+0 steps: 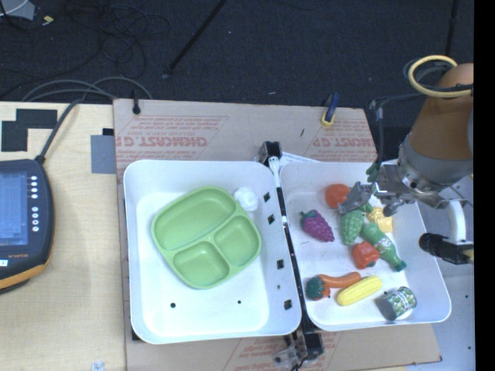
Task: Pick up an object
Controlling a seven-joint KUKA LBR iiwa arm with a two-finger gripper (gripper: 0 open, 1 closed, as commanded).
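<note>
Reaching in from the right, my pincer (365, 198) sits low over the upper part of the right bin (433, 304), its dark fingers spread apart and gripping nothing, with the tips just above the green grapes (352, 226) and beside the orange-red tomato (336, 195).

Far left on the bench lies a black and orange tablet (19, 219), well apart from both bins. Next comes the left bin (143, 300), which holds a green divided plate (206, 236) set at a slant, and a small white lump (246, 199) touching the plate's upper right rim. Bare white floor runs along that bin's lower edge and left side.

Across the dark divider (282, 238) between the bins, the right bin holds the toy food. Purple grapes (316, 226) lie nearest the divider, narrow end pointing up-left. Below them a carrot (334, 283) lies almost level, leafy green end toward the divider and orange tip to the right. A corn cob (359, 291) lies just beside it, long axis rising slightly to the right. A red pepper (365, 254) sits under the green grapes, and a green bottle (385, 247) slants down to the right, touching a yellow piece (380, 220) at its upper end. A small tin (397, 303) lies on its side near the lower right corner.

Open floor in this bin shows along the right wall and between the purple grapes and the carrot
</note>
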